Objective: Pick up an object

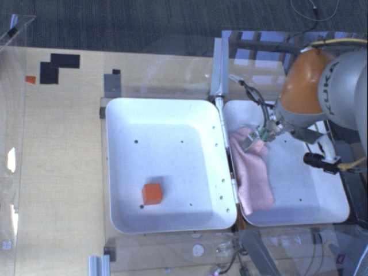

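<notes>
Closest to my camera, along the bottom edge, I see the pale wooden table (57, 200) with some clear and metal fittings at its front lip. Two shallow white plastic bins sit side by side on it. Toward the front of the left bin (172, 119) lies a small orange cube (152, 194), alone and well apart from the walls. A pink cloth towel (253, 177) is in the right bin (310, 206), stretched along the left wall, its top end bunched up.

My grey arm (345, 91) with its orange band reaches in from the right. Its fingers (257, 138) are down at the bunched top end of the towel, touching or pressed into the fabric. From this slant I cannot tell whether they are spread or pinched, nor whether any cloth sits between them.

Farther back on the table are black tape patches (57, 66) and a small orange marker (30, 80) near the left edge. A grey metal frame (218, 68) rises behind the bins. Beyond the table the floor is dark grey carpet (144, 7), with a thin loop of cable (313, 7) lying on it at upper right.
</notes>
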### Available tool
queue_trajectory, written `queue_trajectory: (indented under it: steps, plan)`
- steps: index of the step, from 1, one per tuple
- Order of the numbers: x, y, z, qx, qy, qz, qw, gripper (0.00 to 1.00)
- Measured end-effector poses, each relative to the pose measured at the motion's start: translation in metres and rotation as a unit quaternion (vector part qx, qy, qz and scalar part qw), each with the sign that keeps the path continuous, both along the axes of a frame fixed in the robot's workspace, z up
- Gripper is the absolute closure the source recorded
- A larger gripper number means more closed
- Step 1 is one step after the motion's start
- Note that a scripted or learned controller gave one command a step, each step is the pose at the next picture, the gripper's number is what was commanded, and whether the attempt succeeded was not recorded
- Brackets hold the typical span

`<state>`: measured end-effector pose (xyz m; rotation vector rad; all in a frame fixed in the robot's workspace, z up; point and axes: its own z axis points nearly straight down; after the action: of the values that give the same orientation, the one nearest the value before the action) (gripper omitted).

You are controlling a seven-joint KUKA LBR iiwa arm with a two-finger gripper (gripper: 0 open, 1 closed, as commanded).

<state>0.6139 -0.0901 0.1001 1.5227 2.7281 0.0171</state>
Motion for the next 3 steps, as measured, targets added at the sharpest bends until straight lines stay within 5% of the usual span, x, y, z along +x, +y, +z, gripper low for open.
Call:
queue_trajectory:
  steps: [1, 2, 3]
  plan:
    - [0.027, -0.012, -0.011, 0.0018, 0.005, -0.143, 0.9897, 0.0]
    - [0.029, -0.01, -0.001, 0.0026, 0.003, -0.141, 0.99, 1.0]
    - [0.029, -0.01, -0.001, 0.0025, 0.003, -0.141, 0.99, 0.0]
